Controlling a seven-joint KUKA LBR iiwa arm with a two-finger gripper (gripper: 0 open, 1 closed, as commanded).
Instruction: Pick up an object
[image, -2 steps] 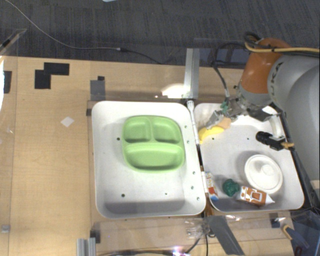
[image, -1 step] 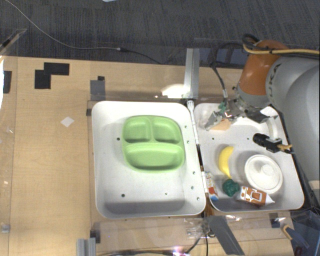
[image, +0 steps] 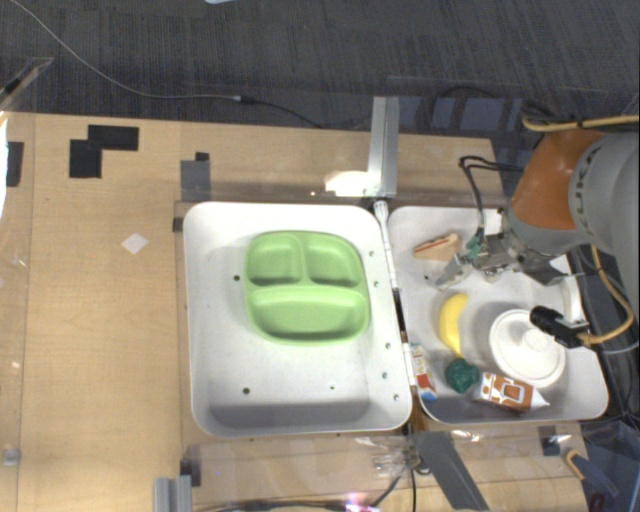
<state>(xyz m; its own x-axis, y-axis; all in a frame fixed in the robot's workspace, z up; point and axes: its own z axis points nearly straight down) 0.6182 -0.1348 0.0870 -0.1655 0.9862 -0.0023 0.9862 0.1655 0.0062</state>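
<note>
I see the left bin (image: 215, 330) carrying a green divided tray (image: 303, 285) at its middle. The right bin (image: 590, 395) takes the arm (image: 590, 190), reaching in from the right. Its gripper (image: 472, 262) hangs over the bin's far half; I cannot tell how the pincer stands. A white round lid (image: 527, 348) sits near the front, a banana (image: 453, 322) just left of it. A hot dog (image: 437, 245) lies beside the gripper. A small carton (image: 507, 391) and a dark green lump (image: 461, 376) rest at the front.
</note>
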